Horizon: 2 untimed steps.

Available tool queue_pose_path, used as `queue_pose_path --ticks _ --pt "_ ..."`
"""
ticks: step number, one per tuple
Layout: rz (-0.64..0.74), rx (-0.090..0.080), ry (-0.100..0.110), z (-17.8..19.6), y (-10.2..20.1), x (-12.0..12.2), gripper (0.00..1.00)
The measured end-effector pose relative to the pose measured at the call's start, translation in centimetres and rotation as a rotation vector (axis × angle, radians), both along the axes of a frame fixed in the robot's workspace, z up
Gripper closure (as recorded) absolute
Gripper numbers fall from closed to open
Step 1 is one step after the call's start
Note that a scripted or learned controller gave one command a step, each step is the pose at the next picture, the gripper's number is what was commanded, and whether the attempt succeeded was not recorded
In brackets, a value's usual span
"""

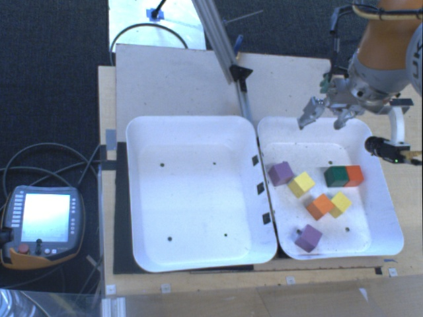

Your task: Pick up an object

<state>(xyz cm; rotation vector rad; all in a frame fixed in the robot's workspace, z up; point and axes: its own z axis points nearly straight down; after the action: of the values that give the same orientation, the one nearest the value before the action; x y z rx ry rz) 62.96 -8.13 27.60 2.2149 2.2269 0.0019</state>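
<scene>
Right now our gripper, fingers spread and empty, hovers over the right bin's far rim, the blocks lying nearer.

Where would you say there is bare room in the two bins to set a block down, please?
The left bin offers bare floor from wall to wall. In the right bin, the free strip lies along the far wall, under the gripper, above the purple block. Its centre is crowded: yellow block, green block, orange block, purple piece.
</scene>
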Motion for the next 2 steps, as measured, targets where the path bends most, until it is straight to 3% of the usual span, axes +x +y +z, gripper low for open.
queue_pose_path --ticks 1,2 --pt "-0.001 0.0 0.0 0.0 0.0 0.0 0.0" --pt "-0.001 0.0 0.003 -4.3 0.5 0.4 0.0"
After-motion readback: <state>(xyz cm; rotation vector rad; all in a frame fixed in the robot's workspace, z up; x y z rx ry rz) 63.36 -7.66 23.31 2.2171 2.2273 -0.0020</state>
